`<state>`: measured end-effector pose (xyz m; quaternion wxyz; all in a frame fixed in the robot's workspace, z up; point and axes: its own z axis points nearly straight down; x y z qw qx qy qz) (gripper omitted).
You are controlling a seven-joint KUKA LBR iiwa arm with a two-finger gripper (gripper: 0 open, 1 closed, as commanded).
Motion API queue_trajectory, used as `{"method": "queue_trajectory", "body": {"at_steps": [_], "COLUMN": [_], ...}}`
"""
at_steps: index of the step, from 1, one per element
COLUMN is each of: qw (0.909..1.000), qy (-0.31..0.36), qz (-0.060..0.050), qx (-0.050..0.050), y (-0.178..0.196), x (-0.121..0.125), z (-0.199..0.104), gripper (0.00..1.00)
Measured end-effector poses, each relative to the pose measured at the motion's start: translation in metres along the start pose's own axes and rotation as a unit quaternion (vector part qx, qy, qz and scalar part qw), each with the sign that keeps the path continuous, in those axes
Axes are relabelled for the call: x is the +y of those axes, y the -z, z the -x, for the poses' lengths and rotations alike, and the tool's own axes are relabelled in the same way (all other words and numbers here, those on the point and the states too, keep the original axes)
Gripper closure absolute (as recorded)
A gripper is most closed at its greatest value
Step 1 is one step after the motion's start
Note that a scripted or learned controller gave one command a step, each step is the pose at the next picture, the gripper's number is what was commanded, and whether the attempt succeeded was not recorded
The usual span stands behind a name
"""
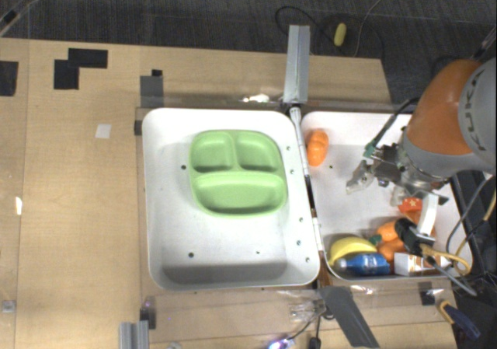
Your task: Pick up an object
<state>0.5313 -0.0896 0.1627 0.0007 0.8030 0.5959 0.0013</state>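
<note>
the gripper (363,178) hangs over bare floor in the right bin (342,215), holding nothing visible — how far open, i cannot tell; the orange toy (317,147) sits well apart by the divider; closing here risks grabbing air.

A divided plate (236,171) lies in the left bin (167,207); toys crowd the right bin's (342,207) near corner.
</note>
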Motion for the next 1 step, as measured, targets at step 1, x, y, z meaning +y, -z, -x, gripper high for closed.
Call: {"method": "queue_trajectory", "body": {"at_steps": [1], "qw": [0.9986], "qy": [0.053], "qz": [0.005], "qx": [0.001], "y": [-0.0728], "x": [-0.0082], "z": [0.0287], "gripper": [0.0]}}
